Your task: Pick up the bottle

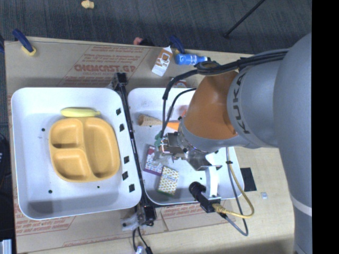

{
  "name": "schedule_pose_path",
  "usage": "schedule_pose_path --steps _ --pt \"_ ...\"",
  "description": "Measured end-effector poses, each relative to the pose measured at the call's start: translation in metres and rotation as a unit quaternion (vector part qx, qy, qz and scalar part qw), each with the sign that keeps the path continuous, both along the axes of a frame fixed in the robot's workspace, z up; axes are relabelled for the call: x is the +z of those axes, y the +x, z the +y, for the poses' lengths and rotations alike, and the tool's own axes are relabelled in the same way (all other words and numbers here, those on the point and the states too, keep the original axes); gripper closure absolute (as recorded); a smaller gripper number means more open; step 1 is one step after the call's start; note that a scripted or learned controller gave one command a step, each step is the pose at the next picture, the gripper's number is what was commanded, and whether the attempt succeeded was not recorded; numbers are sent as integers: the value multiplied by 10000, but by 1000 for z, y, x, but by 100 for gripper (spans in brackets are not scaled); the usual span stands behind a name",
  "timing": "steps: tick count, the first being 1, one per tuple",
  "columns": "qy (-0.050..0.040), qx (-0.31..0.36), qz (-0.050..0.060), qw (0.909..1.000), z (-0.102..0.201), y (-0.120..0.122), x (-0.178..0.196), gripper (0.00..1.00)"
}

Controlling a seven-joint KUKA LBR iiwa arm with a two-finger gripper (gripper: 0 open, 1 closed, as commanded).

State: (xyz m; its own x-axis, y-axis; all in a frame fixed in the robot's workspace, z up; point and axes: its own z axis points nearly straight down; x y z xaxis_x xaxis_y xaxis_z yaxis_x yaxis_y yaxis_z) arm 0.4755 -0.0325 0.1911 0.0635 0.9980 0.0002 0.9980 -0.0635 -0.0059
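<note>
My gripper is down in the right bin, at its left middle, under the orange wrist band. The arm hides much of this bin. I cannot pick out a bottle for certain; a small green and white piece shows right at the gripper's left side. Just below the gripper lies a purple and white packet, and a patterned little box sits further toward the front. A tan cone and an orange piece lie just behind the gripper.
The left bin holds a yellow divided plate and a banana. A black divider runs between the bins. Behind the right bin lie a blue object and a small carton. Cables trail at the front right.
</note>
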Motion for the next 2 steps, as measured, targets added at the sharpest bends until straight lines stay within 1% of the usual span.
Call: schedule_pose_path --steps 1,2 --pt "6 678 4 9977 39 0 0 100" --pt "14 2235 7 9747 63 0 0 100"
